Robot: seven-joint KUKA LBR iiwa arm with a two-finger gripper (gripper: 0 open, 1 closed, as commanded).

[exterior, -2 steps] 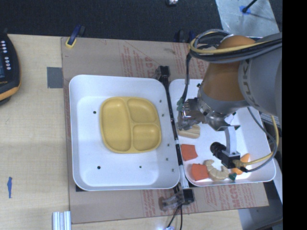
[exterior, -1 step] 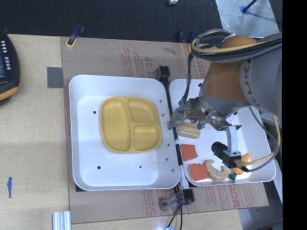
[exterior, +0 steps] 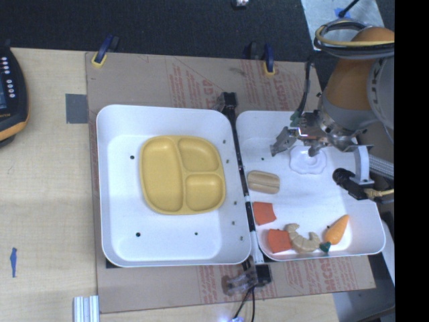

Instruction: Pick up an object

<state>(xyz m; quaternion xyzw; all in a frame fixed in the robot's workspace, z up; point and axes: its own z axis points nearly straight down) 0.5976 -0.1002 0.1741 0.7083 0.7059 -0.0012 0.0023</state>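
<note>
1. Starting at the left of the frame, the bench (exterior: 47, 200) carries a black and orange handset (exterior: 10, 92) at its upper left edge, well apart from both bins.
2. Next comes the left bin (exterior: 114, 240), which holds a yellow divided plate (exterior: 181, 174) lying flat near its middle.
3. Right of it, the right bin (exterior: 375, 237) holds the likely targets: a tan bread roll (exterior: 262, 182) close to its left wall, an orange block (exterior: 264, 212) just below it, and along the bottom edge a red block (exterior: 278, 240), a beige curved piece (exterior: 303, 239) and a carrot (exterior: 336, 228).
4. At the upper right, the gripper (exterior: 299, 139) hangs over the upper part of the right bin, above a clear, glassy thing (exterior: 308, 162) I cannot identify. The jaws look spread, with nothing between them.
5. Risks, as I judge them: the clear thing is hard to see and may slip from a pinch; the roll lies near the wall, so a descent there could strike the rim; the bottom items crowd together, so a grab could nudge neighbours instead of gripping one.
</note>
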